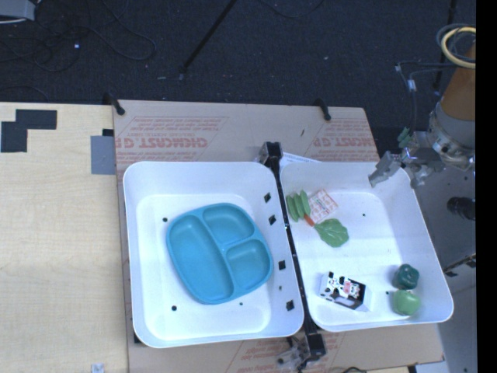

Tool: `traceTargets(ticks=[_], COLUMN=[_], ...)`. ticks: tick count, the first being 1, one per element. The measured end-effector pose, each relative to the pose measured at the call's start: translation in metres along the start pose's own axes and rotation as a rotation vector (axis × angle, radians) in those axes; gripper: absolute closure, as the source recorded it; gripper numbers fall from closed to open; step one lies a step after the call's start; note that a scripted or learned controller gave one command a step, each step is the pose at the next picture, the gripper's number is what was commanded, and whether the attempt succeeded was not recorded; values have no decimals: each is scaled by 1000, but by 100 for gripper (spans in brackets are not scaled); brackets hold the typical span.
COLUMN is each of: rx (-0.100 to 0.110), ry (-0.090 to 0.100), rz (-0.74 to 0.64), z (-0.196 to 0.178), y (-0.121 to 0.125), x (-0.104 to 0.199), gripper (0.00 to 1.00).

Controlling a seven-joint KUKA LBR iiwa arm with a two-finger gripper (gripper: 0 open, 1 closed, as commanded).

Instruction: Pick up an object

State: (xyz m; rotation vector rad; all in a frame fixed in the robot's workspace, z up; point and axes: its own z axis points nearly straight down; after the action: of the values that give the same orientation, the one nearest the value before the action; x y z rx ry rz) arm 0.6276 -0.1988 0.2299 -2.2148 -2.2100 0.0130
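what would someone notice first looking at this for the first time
A bright blue divided plate sits in the left bin. The right bin holds small items: green toy vegetables near its middle and a black-and-white packet toward the front. The gripper hangs over the right bin's far corner.

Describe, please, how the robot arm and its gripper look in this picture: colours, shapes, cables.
The arm at the view's right edge has a broad orange band above a grey metal wrist. A yellow cable loops over its top, and thin dark wires hang beside it. The gripper is pale grey metal, small and angular. No markings can be read.
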Motion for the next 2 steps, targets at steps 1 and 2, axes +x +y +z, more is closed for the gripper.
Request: traceTargets(ticks=[1,2], rx=[-14,-7], ry=[-3,-1], rz=[-2,-1], z=[-9,48], y=[2,-4], x=[0,8], gripper=[0,0])
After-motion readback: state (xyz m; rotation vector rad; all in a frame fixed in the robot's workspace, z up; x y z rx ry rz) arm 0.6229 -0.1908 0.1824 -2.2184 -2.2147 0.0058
